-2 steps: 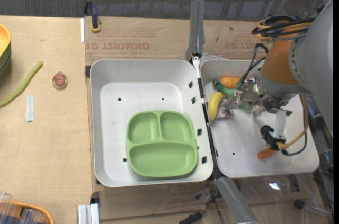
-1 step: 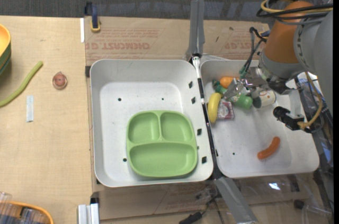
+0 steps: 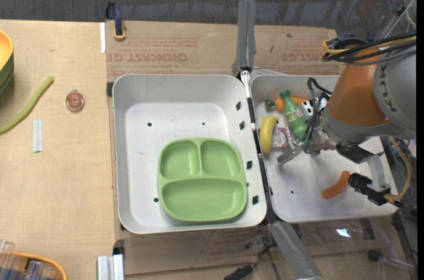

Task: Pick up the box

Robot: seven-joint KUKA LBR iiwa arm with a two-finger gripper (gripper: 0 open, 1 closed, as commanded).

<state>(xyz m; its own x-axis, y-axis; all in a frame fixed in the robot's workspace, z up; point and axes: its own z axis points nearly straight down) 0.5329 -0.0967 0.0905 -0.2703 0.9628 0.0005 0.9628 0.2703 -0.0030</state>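
Since the hand (image 3: pixel 290 154) sits low in the right bin (image 3: pixel 305 202), just by the clutter at that bin's left-rear, the step in hand looks like the close-in for the grasp. The arm's wrist hides most of the hand, so can't tell whether it's apart or together, and nothing shows held in it.

The box (image 3: pixel 281 137) is prob. the small pinkish-white pack btwn the banana (image 3: pixel 267 133) and the green bottle (image 3: pixel 295 120), though it's too small to be sure. It lies touching or nearly touching both, right beside the hand.

To do this well:
- Come down w/ the hand spanning the box's short side, not the banana.
- Go low enough to get the sides, since the box looks flat and thin.
- Lift straight up and slow, as the neighbours may drag along.

The carrot (image 3: pixel 334 185) lies well apart, so no bother.
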